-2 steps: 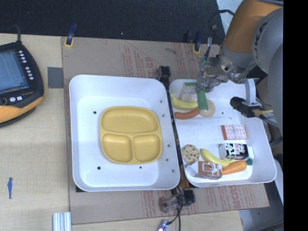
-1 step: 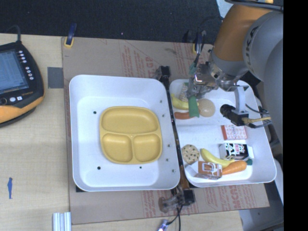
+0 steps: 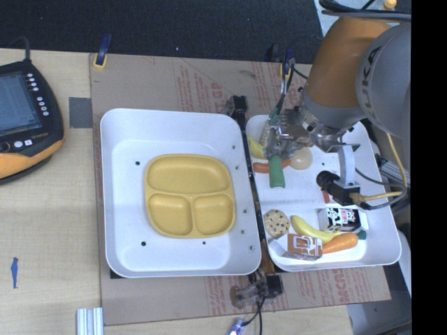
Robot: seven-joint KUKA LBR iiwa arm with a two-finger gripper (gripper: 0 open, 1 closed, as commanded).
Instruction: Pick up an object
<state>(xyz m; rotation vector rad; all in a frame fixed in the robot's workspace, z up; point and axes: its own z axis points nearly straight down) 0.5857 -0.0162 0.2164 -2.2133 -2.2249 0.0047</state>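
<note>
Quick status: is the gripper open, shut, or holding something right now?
Gripper: down in the right bin, directly above the green item; open or shut cannot be told, and no grasp is visible.

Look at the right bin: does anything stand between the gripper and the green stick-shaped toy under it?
Nothing visible does. The gripper hangs directly over the upper end of the green stick-shaped toy in the right white bin. A yellow banana-shaped toy and an orange carrot-shaped toy lie beside it to the left, not between.
</note>
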